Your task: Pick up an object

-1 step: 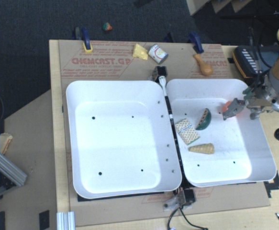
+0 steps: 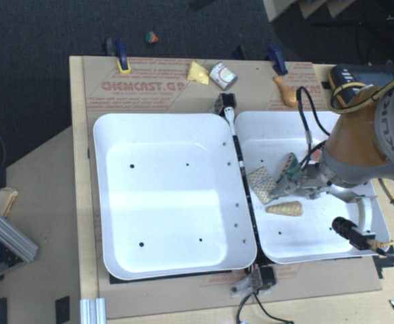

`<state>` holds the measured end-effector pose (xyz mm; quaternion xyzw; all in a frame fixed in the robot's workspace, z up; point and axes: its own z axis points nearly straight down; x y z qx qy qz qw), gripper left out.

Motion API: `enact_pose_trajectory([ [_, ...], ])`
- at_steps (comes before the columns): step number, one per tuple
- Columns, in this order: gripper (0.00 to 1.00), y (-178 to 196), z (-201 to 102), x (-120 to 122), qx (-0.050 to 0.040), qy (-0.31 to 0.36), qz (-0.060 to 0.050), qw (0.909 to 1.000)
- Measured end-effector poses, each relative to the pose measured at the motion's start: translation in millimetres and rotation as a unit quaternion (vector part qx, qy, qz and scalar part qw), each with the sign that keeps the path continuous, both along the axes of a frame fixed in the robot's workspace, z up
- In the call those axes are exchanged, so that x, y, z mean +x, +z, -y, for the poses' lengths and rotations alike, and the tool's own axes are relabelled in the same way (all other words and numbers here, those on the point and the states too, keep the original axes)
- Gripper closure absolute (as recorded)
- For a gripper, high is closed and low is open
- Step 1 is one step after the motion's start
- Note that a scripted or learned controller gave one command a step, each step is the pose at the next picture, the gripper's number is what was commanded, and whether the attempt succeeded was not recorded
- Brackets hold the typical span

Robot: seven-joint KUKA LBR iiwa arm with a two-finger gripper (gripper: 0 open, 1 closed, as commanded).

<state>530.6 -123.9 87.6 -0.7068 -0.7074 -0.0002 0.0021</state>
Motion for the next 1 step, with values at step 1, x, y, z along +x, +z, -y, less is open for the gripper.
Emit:
enact_pose_trajectory([
  [1,0.0,-3.3,-9.8,-36.5,-0.0006,-0.001,-0.001,1.0],
])
